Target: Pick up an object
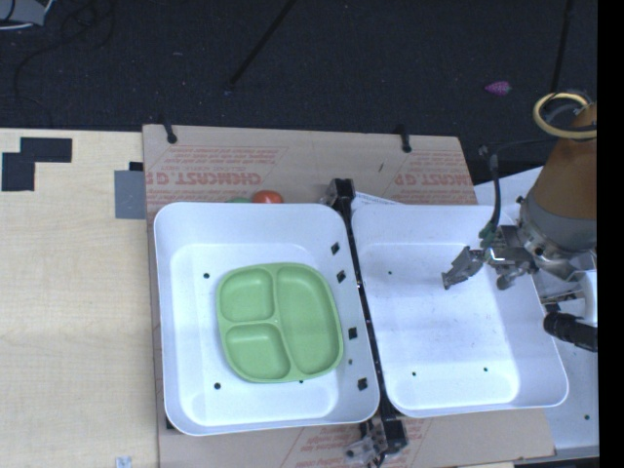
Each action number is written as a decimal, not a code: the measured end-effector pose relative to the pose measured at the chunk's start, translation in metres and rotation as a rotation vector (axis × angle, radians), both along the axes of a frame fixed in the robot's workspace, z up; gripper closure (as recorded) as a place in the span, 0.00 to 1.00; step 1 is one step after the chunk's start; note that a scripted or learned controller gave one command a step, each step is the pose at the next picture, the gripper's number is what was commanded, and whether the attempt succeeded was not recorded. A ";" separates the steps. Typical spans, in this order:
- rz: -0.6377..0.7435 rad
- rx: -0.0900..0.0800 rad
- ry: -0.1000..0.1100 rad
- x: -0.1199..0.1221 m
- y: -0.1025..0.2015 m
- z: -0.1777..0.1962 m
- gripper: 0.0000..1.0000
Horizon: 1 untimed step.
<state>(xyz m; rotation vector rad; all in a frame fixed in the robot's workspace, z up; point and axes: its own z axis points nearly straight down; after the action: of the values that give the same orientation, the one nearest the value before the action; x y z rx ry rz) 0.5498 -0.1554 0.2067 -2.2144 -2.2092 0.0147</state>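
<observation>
A light green divided plate lies flat in the middle of the left bin. My gripper hangs over the right part of the right bin, far from the plate. Its two dark fingers are spread apart, so it is open, and nothing is between them. The grey arm with its orange band comes in from the right edge.
A small red-orange object and a bit of green peek out behind the left bin's far rim, on the cardboard sheet. A black divider strip runs between the bins. A wooden bench top lies to the left.
</observation>
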 end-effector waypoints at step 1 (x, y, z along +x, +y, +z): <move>0.002 -0.002 -0.013 0.003 0.000 0.008 0.00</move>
<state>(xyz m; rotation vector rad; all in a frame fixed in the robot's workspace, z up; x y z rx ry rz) 0.5525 -0.1554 0.2146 -2.2191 -2.2193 0.0025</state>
